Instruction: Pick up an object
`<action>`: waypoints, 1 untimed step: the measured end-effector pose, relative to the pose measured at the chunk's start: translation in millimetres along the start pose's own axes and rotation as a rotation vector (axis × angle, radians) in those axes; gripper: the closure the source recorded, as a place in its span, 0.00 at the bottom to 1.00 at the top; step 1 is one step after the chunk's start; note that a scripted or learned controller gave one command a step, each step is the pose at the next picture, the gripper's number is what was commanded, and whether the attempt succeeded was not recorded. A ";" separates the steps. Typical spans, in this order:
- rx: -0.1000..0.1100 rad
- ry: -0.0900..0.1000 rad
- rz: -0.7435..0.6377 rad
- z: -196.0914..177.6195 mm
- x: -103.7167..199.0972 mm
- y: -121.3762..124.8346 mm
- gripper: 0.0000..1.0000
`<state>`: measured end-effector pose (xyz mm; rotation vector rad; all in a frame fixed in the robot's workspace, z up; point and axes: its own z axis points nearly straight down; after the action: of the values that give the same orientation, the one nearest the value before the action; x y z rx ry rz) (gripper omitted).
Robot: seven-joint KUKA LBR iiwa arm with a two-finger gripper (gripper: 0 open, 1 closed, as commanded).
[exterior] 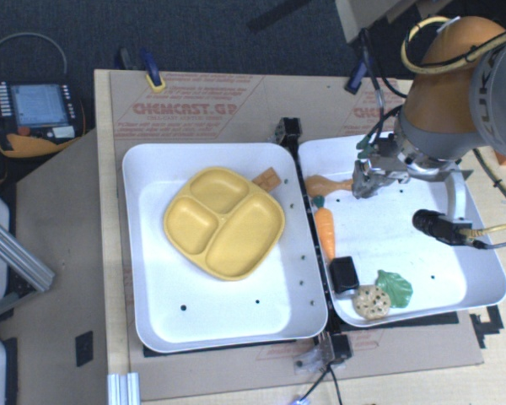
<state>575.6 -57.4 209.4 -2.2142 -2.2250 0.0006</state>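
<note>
Closest to the lens, a speckled cookie (371, 302) lies at the front rim of the right bin (422, 251), touching a crumpled green piece (396, 287) on its right.

From the left: a handheld control unit with a small lit screen (38, 108) sits off the bench, beyond the left edge of the brown board (110, 268) that carries both bins. A blue and yellow clamp (153, 72) grips the board's far edge near its left corner. Just inside that edge, red print reads "CHEMCAST" (184, 106), followed by letters that look like "GP".

On the board, the left bin (219, 315) holds a yellow plate (223, 224) with three compartments, set toward the bin's far half. A small brown piece (267, 178) shows at the plate's far right edge, near the bin's far right corner.

The right bin holds more. An orange carrot (324, 234) lies along its left wall, and a black block (344, 273) sits just in front of the carrot, toward the front left corner and just beside the cookie. A tan spoon-shaped piece (325, 186) lies near the far left corner. The gripper (364, 184) hangs at that piece's right end, with the arm's orange band (455, 49) above it. Whether the claw is apart, together or clamped on anything cannot be told.
</note>
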 end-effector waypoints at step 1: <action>-0.005 -0.001 -0.001 -10.8 48.3 2.6 1.00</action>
<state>578.0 -9.0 220.3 -2.2160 -2.2284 -0.0040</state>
